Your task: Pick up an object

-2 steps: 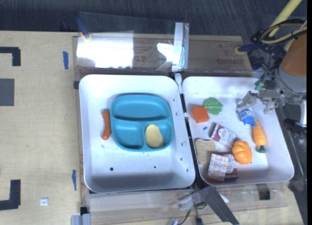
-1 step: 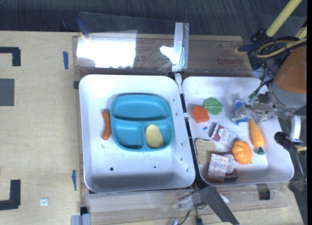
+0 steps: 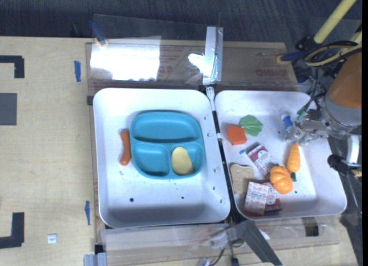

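Task status: no pick was complete; by my judgement the work stood at the approach stage, with every object lying in a bin and none lifted.
Arm: the grey arm with its orange band point(image 3: 349, 86) reached in from the right and hung over the right bin's far right corner.
Gripper: the gripper point(image 3: 303, 128) sat low over the right bin point(image 3: 330, 198), just above the top end of the small carrot point(image 3: 294, 158).
Gripper state: how far the hand was open could not be told; the metal parts at the wrist were too small and cluttered to read, and no object was seen in its grasp.
Likely target: the small carrot, nearest the hand, lay upright in view on the bin floor, close beside the orange squash-shaped toy point(image 3: 281, 179). Which object the program meant is a judgement only.
Other right-bin contents: a green leaf piece point(image 3: 251, 124), an orange-red block point(image 3: 236, 135), a small printed packet point(image 3: 260, 156), a slice of bread point(image 3: 241, 172), a larger printed packet point(image 3: 261, 196) and a small blue item point(image 3: 287, 122) near the hand.
Left bin: the left bin point(image 3: 109, 201) held a blue divided tray point(image 3: 164, 141) with a yellow potato-like piece point(image 3: 181, 160) in its lower right compartment, and an orange sausage point(image 3: 125, 147) just beside the tray's left edge.
Remaining: descent, closing on an object, and lifting it clear of the bin all remained to be done.
Risk: the carrot's closeness to the squash toy could crowd a grasp.
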`<state>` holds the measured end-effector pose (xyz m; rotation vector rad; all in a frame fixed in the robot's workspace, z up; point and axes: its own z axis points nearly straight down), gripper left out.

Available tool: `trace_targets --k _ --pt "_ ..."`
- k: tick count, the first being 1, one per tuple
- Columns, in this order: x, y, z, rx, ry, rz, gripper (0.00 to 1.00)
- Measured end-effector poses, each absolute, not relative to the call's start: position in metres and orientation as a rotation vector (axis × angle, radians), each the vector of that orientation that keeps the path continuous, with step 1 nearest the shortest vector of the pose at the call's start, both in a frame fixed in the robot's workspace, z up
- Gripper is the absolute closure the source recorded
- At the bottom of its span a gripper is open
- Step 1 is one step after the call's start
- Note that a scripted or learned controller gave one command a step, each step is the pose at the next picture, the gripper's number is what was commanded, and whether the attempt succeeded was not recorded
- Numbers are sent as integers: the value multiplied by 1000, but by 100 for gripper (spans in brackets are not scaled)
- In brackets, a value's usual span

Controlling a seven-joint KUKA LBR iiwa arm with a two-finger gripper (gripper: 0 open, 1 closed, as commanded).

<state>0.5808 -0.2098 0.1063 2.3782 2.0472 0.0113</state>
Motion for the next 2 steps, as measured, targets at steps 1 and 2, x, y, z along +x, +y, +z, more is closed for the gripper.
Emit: trace_targets --k 1,2 --pt "601 -160 213 2499 1895 10 100" --pt "598 -161 209 2505 1895 0 0"
